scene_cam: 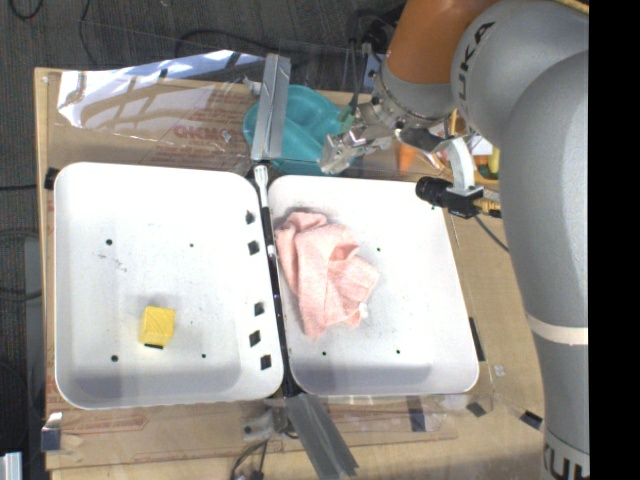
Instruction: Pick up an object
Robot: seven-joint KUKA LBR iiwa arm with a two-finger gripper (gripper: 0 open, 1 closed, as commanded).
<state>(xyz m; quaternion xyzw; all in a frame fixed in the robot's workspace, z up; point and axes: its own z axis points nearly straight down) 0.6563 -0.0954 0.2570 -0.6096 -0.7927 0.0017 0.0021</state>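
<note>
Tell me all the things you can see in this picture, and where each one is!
bins: two, white, side by side on the bench.
yellow block: one, yellow, lying in the left bin near its front.
pink cloth: one, pink, crumpled in the right bin, close to the wall between the bins.
teal thing: one, teal, behind the bins at the back of the bench; too blurry to say what it is.
clear plastic sheet: one, shiny, behind the left bin.
arm: one, grey with an orange band, coming in from the right.
pincer: one, metal, over the back rim of the right bin.
</note>
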